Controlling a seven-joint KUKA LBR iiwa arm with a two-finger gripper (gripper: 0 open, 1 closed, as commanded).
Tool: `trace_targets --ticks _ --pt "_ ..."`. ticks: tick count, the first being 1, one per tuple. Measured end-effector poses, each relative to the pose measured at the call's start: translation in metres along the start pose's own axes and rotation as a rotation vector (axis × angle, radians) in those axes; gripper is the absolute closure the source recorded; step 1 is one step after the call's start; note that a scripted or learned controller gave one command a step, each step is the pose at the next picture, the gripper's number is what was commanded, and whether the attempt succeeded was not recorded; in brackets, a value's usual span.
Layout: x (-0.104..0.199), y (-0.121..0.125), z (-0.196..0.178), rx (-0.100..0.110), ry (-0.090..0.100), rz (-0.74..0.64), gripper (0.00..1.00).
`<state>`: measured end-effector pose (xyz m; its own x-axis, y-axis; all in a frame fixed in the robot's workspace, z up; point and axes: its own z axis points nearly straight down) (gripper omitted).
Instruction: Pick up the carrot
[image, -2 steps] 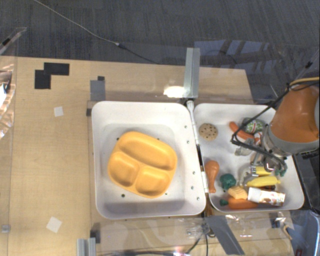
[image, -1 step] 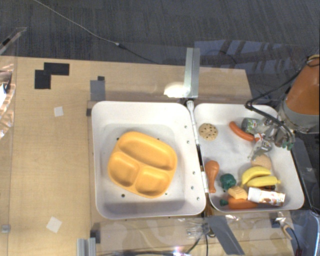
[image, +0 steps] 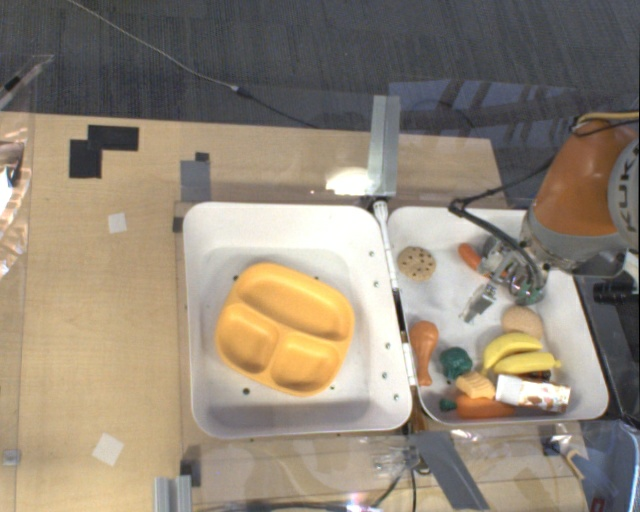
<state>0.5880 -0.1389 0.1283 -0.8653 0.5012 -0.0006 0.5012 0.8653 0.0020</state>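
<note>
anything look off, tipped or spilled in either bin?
Nothing stands out. The yellow tray lies flat in the left bin, turned askew to its walls. The toy food sits inside the right bin, bunched toward the near edge: carrot, bananas, cookie. The gripper is above that bin.

Robotics lab or test cell, not a home: pale wooden bench (image: 110, 330) carrying two shallow white plastic bins (image: 300, 225) clamped side by side with grey metal brackets (image: 384, 140), black square marker tape (image: 100, 147) stuck on the board, loose black cable (image: 180, 65) trailing over dark grey carpet (image: 250, 50). Grey industrial arm with orange band (image: 585, 185) reaches over plastic toy food (image: 515, 352), a staged set-up rather than a kitchen.
</note>
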Motion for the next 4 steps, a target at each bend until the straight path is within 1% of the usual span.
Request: trace_targets --ticks 1,2,3,4 --pt "-0.07 -0.017 -0.106 -0.002 -0.013 0.075 0.0" --pt "-0.029 -0.026 -0.023 0.002 0.004 -0.012 0.0" --pt "0.028 0.014 0.04 -0.002 -0.011 -0.076 0.0" --pt "0.028 0.014 0.04 -0.002 -0.011 -0.075 0.0"
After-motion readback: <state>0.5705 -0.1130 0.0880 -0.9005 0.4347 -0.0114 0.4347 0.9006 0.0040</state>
